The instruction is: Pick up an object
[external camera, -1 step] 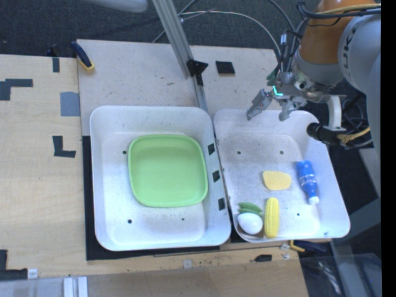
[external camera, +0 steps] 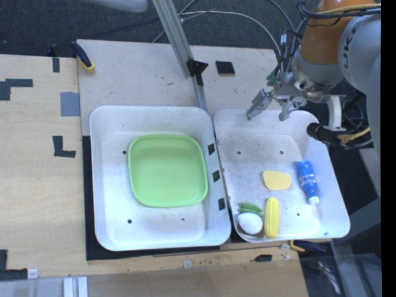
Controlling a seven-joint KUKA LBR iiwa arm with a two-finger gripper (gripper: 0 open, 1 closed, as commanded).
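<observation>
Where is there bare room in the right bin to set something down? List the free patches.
Right bin: the far and middle floor, between the gripper and the yellow chip, is bare. The near end is crowded: blue bottle, corn cob, white egg, green pod.

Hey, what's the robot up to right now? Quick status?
Hand open, holding nothing, over right bin's far edge. Bottle, corn untouched. Nothing in the way.

The green plate [external camera: 167,169] looked like smooth matt plastic; the white bins [external camera: 105,184] were scuffed, speckled plastic, and the bench [external camera: 34,166] pale wood.
</observation>
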